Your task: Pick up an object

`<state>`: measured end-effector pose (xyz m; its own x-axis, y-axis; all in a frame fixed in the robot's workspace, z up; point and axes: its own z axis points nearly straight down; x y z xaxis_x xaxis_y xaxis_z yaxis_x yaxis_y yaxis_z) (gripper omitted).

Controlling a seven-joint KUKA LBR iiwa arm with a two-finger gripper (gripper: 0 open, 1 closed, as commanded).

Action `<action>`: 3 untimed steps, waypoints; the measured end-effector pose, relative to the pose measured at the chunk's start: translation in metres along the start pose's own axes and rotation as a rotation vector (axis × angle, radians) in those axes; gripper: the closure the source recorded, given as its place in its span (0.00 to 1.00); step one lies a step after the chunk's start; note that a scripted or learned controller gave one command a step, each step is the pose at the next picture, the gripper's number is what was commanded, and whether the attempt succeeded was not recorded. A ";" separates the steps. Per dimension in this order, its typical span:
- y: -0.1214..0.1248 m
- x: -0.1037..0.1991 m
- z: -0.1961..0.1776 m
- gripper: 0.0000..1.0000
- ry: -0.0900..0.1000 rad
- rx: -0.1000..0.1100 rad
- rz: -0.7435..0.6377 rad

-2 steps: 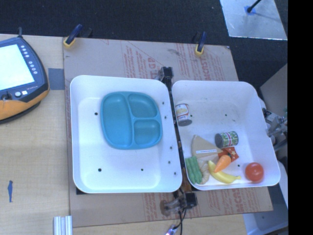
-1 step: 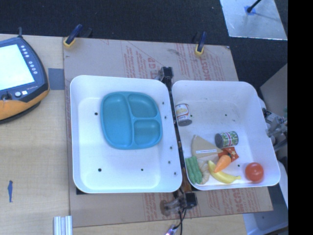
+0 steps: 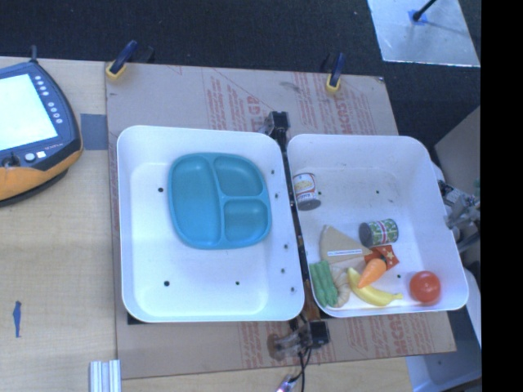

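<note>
The right bin (image 3: 368, 158) holds several small items. A small tin with a pale label (image 3: 305, 190) stands near its left wall. A green can (image 3: 378, 233) lies on its side mid-bin. Below it, a tan wedge (image 3: 337, 242), an orange carrot (image 3: 373, 269), a yellow banana (image 3: 372, 295) and a green pod (image 3: 324, 284) lie clustered and touching. A red tomato (image 3: 424, 287) sits apart in the near right corner. A grey metal part that looks like my gripper (image 3: 459, 207) pokes in at the bin's right rim, well clear of every item.
The left bin (image 3: 147, 284) carries a blue divided plate (image 3: 219, 200). A tablet in an orange case (image 3: 33, 133) lies at the bench's left edge. Clamps (image 3: 122, 60) sit at the back of the cardboard sheet, and a black bracket (image 3: 279, 123) joins the bins.
</note>
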<state>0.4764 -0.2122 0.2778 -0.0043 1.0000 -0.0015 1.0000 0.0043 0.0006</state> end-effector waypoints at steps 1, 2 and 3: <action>0.000 0.000 0.000 1.00 0.000 0.000 0.000; 0.000 0.000 0.000 1.00 0.000 0.001 0.000; 0.000 0.000 -0.001 1.00 0.000 -0.001 0.000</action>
<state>0.4765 -0.2121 0.2783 -0.0044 1.0000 -0.0017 1.0000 0.0044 0.0016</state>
